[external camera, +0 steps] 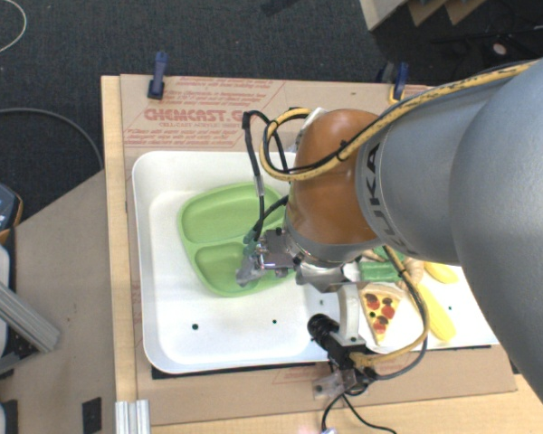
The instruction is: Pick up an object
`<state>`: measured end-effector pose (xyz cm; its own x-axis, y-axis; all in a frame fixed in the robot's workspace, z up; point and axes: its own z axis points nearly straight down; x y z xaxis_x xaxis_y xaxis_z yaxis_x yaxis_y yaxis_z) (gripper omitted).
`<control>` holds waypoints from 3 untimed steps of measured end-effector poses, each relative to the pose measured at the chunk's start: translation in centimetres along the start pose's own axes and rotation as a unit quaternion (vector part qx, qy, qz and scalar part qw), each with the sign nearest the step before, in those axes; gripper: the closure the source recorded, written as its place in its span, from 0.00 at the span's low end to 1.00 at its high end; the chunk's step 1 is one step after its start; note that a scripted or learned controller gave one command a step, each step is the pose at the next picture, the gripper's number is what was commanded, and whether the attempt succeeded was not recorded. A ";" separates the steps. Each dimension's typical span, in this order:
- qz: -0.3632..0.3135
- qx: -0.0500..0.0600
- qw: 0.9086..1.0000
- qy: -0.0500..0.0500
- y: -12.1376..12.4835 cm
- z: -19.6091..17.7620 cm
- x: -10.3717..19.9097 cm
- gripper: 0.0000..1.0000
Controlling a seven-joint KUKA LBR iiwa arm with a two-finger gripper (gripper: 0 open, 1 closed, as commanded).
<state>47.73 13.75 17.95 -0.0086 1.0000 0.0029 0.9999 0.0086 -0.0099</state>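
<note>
Arm enters from right, wrist bent down over left bin (163,333); gripper (258,265) at green divided plate (219,233) near-right edge. Finger state: can't tell. Bin's front-left floor open.

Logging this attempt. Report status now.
End effector low over green divided plate in left bin. Grasp unconfirmed. Pizza slice and banana sit under the arm.

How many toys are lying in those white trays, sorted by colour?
Green: 1, a divided plate, under the tool.
Yellow: 1, a banana.
Pizza slice, tan with red dots: 1.
Total: 3 that I can see; the arm may hide more.
</note>
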 end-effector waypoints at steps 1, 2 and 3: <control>0.006 -0.005 1.000 -0.001 0.3 -1.3 -0.5 1.00; 0.006 -0.005 1.000 -0.001 0.3 -2.3 -0.5 1.00; 0.006 -0.007 1.000 -0.002 0.2 -7.0 -3.3 1.00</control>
<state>48.02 10.39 24.96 0.0025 1.0000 -0.0001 1.0000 -0.0025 0.0048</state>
